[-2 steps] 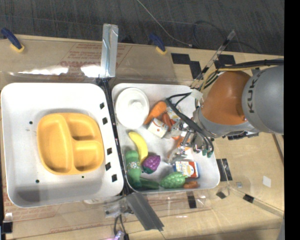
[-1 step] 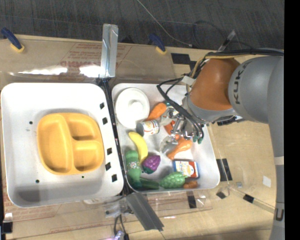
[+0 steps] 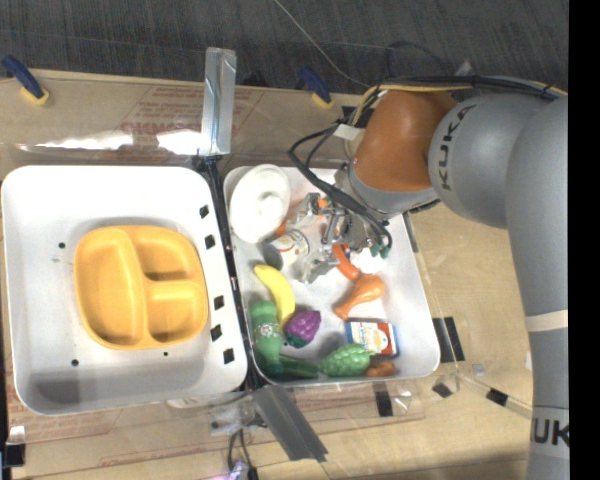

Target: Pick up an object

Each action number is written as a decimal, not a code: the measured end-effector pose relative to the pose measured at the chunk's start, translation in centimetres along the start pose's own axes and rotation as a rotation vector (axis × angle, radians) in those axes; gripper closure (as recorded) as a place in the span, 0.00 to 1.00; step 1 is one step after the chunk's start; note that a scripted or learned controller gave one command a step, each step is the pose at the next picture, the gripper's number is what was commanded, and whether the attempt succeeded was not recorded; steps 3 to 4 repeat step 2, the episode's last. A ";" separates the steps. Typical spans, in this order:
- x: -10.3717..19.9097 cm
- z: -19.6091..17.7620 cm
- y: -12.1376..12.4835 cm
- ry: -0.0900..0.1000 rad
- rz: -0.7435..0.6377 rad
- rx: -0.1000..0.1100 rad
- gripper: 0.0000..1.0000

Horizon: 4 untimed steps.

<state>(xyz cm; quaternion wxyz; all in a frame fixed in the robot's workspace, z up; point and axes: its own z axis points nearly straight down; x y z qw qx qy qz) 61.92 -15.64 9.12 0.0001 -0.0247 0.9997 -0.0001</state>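
Note:
My gripper [image 3: 326, 250] reaches down into the upper middle of the right bin [image 3: 416, 290], under the arm's orange band [image 3: 398, 140]. It hangs just right of a white bowl [image 3: 259, 200] and above an orange carrot [image 3: 363, 290]. A small orange piece [image 3: 345, 261] lies right by its tip; whether it is held I cannot tell. Below lie a yellow banana [image 3: 276, 289], purple grapes [image 3: 303, 324], a green vegetable [image 3: 346, 360], another green piece [image 3: 266, 332] and a small red and white box [image 3: 370, 336].
The left bin [image 3: 40, 208] holds a yellow divided tray [image 3: 140, 285]. Black cables [image 3: 315, 148] loop off the wrist over the right bin's top edge. Blue clamps [image 3: 26, 80] grip the bench's far edge.

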 end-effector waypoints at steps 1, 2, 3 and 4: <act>-0.1 -0.8 0.1 0.001 -0.003 0.000 1.00; -3.4 -10.3 7.5 -0.006 0.025 0.000 1.00; -3.4 -10.3 7.5 -0.006 0.025 0.000 1.00; -3.4 -10.3 7.5 -0.006 0.025 0.000 1.00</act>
